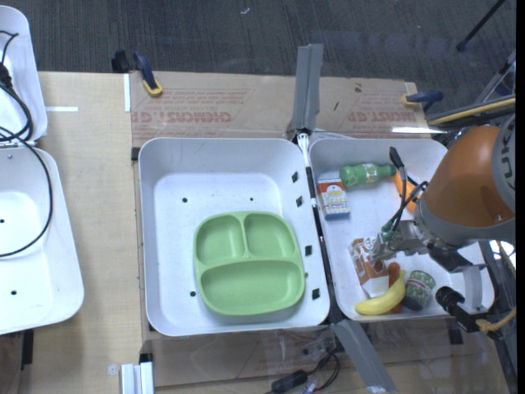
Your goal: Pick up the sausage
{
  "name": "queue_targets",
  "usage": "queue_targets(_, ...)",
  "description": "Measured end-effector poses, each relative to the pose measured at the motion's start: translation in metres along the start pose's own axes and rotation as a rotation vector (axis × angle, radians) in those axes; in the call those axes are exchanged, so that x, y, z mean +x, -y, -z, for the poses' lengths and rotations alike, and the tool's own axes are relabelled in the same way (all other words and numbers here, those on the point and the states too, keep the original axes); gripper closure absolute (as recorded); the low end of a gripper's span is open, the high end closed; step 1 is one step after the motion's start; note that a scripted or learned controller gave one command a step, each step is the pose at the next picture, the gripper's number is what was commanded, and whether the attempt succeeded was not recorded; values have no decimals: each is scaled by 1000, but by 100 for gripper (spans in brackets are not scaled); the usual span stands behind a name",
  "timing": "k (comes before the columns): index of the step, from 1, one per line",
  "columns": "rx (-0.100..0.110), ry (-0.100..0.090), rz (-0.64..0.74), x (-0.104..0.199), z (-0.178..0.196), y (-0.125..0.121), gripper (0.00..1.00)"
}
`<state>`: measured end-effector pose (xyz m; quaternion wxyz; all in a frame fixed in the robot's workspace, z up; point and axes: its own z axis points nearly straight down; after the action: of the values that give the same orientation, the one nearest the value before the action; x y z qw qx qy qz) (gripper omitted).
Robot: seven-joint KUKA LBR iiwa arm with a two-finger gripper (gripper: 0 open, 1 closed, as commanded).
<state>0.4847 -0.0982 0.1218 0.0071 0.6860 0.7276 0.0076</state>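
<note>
Camera view, right bin [328,150]: sausage [393,271], small, reddish, likely light, smooth, slippery; grasp across exposed middle; end effector [392,240] directly above, grip state indiscernible

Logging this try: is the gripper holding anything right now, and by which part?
It cannot be told. The gripper is low in the right bin, beside the sausage and banana, its tips too small to read.

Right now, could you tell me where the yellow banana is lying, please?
In the camera view, the yellow banana lies in the right white bin, near its front edge, just below the small reddish sausage and left of a round green-lidded tin.
</note>
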Motion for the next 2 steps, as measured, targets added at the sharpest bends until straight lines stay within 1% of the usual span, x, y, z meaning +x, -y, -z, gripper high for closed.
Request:
queue_targets(1,1,0,0,0,0,0,0)
queue_targets(2,22,1,40,28,69,-7,0)
